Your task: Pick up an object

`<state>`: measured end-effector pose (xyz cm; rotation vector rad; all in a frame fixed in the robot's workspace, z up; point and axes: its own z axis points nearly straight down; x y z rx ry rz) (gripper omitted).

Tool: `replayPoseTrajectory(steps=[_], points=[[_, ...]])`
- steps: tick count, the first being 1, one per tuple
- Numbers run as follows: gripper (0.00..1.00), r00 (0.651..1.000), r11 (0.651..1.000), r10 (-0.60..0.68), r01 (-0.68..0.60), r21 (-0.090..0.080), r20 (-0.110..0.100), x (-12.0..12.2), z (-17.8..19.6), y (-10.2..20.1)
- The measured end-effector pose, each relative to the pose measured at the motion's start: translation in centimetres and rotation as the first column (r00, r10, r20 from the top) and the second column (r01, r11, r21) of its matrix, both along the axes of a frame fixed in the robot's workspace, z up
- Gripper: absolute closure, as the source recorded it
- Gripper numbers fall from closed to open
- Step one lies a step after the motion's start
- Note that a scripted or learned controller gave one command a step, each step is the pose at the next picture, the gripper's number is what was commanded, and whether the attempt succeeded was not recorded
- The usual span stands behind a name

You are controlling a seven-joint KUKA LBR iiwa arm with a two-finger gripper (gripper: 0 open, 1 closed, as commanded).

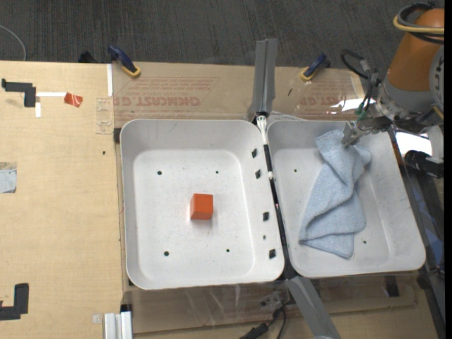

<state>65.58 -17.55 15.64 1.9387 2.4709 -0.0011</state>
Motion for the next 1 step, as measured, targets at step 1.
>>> replayPoseTrajectory(steps=[1], points=[[1.0,1.0,1.0,0.001,-0.001,-0.001,0.003,0.06,1.0,-0.07]])
